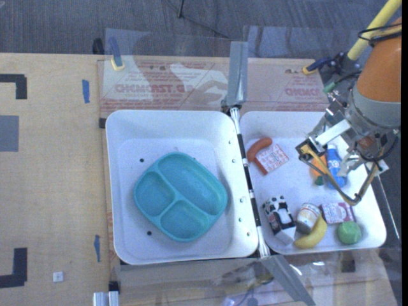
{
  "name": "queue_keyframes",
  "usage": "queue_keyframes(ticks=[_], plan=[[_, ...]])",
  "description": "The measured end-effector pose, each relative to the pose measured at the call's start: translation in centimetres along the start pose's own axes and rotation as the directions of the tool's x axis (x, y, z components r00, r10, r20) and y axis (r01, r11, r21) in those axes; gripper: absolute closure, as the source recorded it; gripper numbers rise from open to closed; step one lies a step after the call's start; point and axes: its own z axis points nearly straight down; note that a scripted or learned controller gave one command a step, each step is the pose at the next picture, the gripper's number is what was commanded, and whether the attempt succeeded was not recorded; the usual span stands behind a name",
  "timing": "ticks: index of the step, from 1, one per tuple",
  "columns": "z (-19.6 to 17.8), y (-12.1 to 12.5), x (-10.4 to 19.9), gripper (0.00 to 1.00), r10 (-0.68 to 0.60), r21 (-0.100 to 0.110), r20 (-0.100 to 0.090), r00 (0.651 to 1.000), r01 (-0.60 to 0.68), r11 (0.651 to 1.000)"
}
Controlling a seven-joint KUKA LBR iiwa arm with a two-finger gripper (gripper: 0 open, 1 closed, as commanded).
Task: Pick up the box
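Hovering over the right bin (376,231), the gripper (331,161) sits at the end of the grey and orange arm (379,88); whether its fingers are open or closed cannot be told. The box (272,159), red and white, lies flat to the left of the fingers, touching a red sausage (258,147). Below the fingers lie a banana (312,234) and a green ball (349,233); a teal divided plate (180,196) rests in the left bin (118,171).

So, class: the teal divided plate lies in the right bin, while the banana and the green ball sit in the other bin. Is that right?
Not quite. The camera view shows the teal divided plate in the left bin; the banana and the green ball sit in the other bin, the right one.
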Motion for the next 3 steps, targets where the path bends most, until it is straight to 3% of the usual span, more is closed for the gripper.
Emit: queue_keyframes(ticks=[1, 2, 3], plan=[[15.2, -0.4, -2.1, 0.0, 0.23, 0.002, 0.0, 0.973, -0.23, 0.973], [17.1, 5.3, 1.7, 0.0, 0.339, 0.001, -0.001, 0.941, -0.339, 0.941], [17.3, 12.6, 2.2, 0.0, 0.384, 0.008, -0.001, 0.923, -0.384, 0.923]])
